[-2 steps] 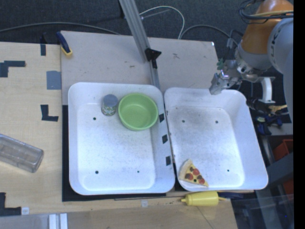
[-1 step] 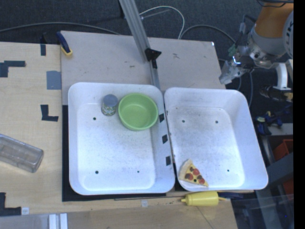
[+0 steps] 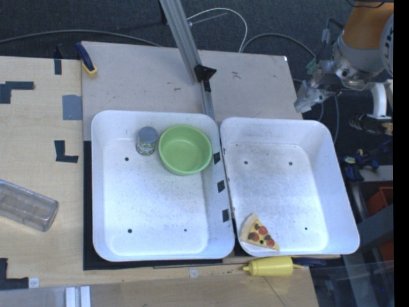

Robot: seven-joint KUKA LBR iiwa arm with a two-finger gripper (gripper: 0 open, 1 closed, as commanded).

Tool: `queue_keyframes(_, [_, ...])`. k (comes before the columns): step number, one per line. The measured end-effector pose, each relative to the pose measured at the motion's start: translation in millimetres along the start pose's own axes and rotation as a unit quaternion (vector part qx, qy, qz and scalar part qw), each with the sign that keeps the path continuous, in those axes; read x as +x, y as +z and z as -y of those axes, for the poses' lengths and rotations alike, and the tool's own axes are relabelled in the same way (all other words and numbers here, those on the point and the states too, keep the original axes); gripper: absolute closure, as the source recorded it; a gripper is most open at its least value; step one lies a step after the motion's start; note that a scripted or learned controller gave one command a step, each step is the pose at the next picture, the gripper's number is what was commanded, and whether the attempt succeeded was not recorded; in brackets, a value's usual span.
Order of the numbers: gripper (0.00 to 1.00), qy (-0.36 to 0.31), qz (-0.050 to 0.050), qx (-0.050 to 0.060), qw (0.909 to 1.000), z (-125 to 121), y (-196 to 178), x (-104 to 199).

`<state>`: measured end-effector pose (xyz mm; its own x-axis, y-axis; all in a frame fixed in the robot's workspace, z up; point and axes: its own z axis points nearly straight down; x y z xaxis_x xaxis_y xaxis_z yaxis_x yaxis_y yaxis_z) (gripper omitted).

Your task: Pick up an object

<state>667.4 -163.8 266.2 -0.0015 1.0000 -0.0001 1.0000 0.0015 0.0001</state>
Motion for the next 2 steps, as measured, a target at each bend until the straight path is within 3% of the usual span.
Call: queue_keyframes(2, [1.0, -0.003, -0.001, 0.001, 1.0, -4, 2, 112])
